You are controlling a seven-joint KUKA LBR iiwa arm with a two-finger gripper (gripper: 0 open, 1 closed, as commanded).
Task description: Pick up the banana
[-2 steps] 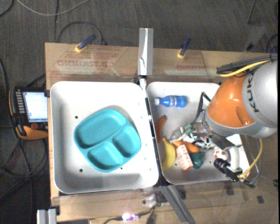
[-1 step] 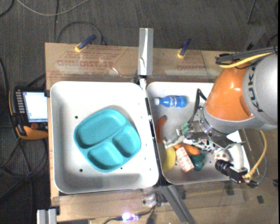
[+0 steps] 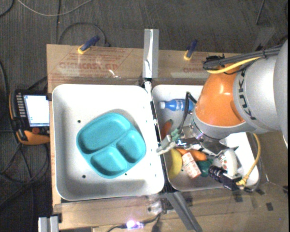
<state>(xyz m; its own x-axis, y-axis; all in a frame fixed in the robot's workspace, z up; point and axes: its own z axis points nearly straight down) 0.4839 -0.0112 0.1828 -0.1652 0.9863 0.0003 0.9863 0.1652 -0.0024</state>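
Note:
The banana (image 3: pixel 174 163) is yellow and lies at the near left side of the right bin (image 3: pixel 249 144), partly under other items. My gripper (image 3: pixel 168 142) hangs at the end of the grey and orange arm (image 3: pixel 222 103), just above the banana's far end and close to the wall between the two bins. The wrist hides much of the bin's middle. I see nothing lifted off the bin floor.
A teal divided plate (image 3: pixel 112 144) lies in the left bin (image 3: pixel 63 105). In the right bin are a blue-capped bottle (image 3: pixel 174 105) at the back, an orange carrot-like piece (image 3: pixel 197 154), a red and white carton (image 3: pixel 191 166) and a white toy (image 3: pixel 230 161).

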